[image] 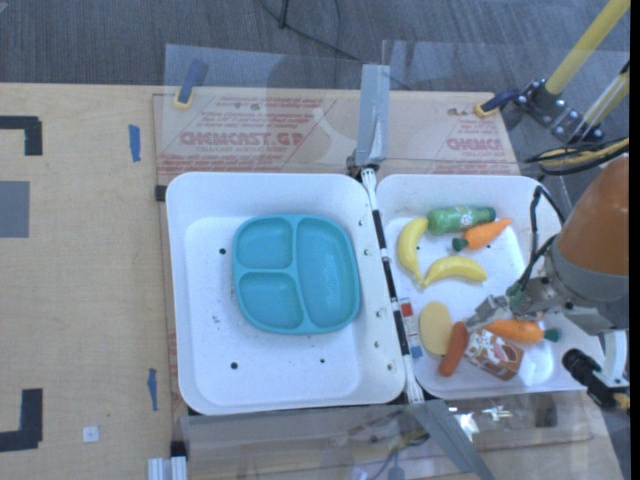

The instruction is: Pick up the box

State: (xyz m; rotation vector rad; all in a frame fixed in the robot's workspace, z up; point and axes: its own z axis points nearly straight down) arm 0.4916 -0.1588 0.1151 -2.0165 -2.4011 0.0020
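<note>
Gripper hangs over the right bin near its right wall, its metal parts crowded together and partly blocked by the grey wrist, so how far it is open cannot be made out, nor whether it has hold of anything. Just below it lies the box, a small flat carton printed in red and white, tilted, its lettering too small to read; an orange carrot lies across its upper edge. Beside the box rest a reddish sausage and a pale yellow round piece. Further up the bin sit two bananas, a second carrot and a green bottle. Left bin carries a smooth turquoise plate with three compartments. Behind the bins a clear sheet bears red print, seemingly "CHEMCAST GP".
</note>
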